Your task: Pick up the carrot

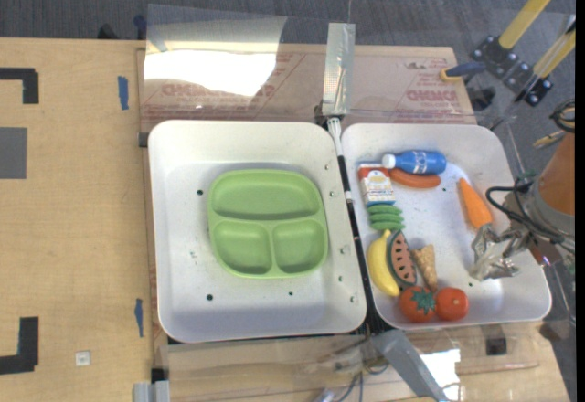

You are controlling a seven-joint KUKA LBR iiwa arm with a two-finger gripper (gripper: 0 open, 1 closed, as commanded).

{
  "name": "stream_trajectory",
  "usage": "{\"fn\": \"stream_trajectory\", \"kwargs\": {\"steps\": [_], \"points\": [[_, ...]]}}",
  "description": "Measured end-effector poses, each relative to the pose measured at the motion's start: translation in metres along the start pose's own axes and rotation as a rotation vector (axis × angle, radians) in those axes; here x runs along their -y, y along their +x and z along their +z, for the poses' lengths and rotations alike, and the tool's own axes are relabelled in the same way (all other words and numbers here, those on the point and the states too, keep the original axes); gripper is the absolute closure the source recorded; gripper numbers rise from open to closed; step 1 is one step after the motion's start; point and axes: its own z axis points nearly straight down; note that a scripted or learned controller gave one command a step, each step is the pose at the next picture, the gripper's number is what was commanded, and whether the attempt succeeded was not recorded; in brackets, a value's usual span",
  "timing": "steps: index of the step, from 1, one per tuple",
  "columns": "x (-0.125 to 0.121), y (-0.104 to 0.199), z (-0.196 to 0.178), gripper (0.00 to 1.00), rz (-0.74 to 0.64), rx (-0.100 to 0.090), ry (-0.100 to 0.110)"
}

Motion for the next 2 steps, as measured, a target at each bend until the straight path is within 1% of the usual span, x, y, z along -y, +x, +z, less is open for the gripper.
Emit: {"fn": "stream_trajectory", "kwargs": {"steps": [1,2], "points": [[-0.001,-0.001,0.001,0.00,-0.001,0.002,0.000],[0.014,-0.051,0.002,0.00,0.287,0.004,-0.002]]}}
